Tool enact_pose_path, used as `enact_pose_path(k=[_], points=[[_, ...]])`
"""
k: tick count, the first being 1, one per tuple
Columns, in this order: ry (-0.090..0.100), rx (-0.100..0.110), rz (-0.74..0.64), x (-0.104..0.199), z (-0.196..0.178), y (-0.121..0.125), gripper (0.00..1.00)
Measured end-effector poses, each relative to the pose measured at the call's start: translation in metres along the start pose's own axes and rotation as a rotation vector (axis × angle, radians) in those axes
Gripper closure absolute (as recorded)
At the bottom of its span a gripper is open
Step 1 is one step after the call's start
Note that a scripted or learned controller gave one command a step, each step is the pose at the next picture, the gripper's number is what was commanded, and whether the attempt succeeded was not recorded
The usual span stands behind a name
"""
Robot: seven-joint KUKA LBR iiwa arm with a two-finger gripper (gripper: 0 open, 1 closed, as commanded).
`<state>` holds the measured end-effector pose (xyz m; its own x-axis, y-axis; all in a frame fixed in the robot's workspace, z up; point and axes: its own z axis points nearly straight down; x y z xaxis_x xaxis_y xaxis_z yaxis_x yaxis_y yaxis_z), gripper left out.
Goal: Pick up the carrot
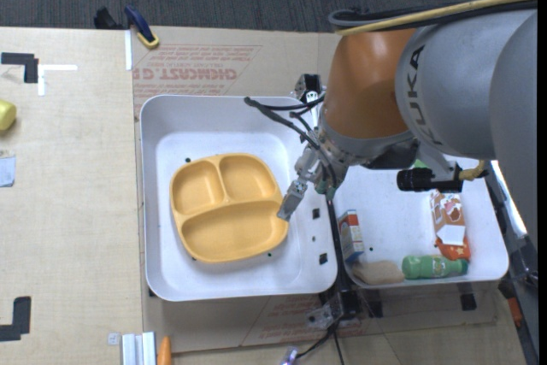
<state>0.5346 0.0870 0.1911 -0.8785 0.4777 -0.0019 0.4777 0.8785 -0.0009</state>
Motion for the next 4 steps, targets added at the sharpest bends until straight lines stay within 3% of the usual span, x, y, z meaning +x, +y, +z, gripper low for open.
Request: enact_pose_path(k=[1, 2, 3, 4], points=[[-0.023, -0.016, 0.099, 0.03, 0.089, 0.011, 0.0], [-0.032, -0.027, 0.094, 0.027, 0.076, 0.015, 1.0], [0.001, 0.001, 0.585, 0.07, 0.054, 0.022, 1.0], [0.0, 0.001, 0.76, 0.081, 0.019, 0.033, 1.0]])
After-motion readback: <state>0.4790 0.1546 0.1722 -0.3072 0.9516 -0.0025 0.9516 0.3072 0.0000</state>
